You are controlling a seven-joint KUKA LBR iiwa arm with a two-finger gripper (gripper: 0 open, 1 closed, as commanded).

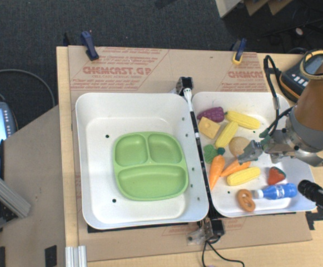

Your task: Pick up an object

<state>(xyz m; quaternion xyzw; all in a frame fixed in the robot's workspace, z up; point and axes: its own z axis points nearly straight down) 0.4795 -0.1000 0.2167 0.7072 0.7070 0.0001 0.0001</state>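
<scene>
The arm reaches in from the right over the right bin (222,207), its end effector (252,152) low among the toy food, just above the orange carrot (216,171) and the corn cob (243,176) lying beside it. Whether the end effector is open or closed cannot be told from this angle, and nothing is visibly between its tips. Around it lie a purple grape bunch (212,114), a yellow cheese wedge (208,128), two more corn cobs (243,119) toward the back, a beige potato (238,145), a green vegetable piece (210,151), a red strawberry (276,176), a blue bottle (277,192) and a brown pretzel (246,199). The left bin (89,149) holds a green divided plate (150,166). Both bins sit on the bench (122,68).
</scene>
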